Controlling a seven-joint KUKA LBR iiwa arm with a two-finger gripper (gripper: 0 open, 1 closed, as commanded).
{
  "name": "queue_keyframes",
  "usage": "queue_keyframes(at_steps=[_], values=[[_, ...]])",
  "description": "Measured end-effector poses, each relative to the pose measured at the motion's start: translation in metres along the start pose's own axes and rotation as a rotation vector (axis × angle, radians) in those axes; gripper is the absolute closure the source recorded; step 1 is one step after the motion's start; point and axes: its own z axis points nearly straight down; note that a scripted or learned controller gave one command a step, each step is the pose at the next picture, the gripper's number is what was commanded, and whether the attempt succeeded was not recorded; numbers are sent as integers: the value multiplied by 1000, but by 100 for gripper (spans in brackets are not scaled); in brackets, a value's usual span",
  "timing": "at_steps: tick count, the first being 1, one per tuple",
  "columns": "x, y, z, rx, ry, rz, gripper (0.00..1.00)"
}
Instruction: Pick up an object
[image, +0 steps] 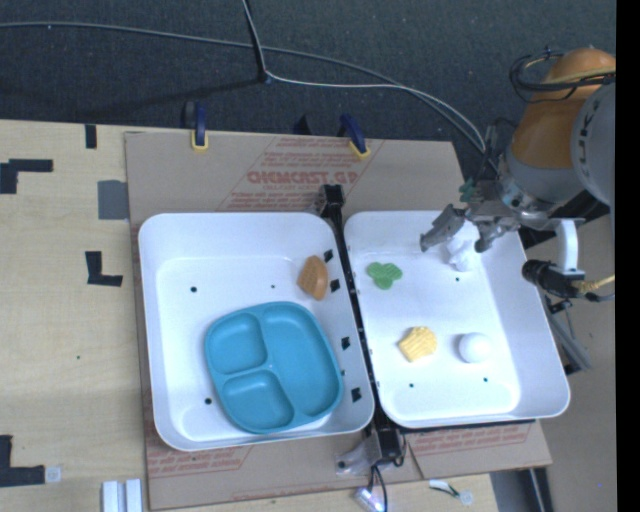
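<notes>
My gripper (462, 240) hangs over the far part of the right bin (500, 395), its grey fingers spread apart and a pale shape between them that I cannot identify. A green leafy piece (383, 273) lies in the right bin to the left of the gripper. Nearer the front of that bin lie a yellow corn-like piece (418, 343) and a white egg-like ball (473, 347). An orange-tan piece (314, 277) rests in the left bin (170, 250) by its right wall.
A blue divided plate (270, 367) takes up the front of the left bin. Black clips sit along the divider between the bins. Cardboard lies under both bins, held by blue-yellow clamps (352, 135) at the back. A cable runs across the dark floor behind.
</notes>
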Motion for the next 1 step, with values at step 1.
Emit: queue_keyframes(at_steps=[1], values=[[74, -21, 16, 1, 2, -23, 0]])
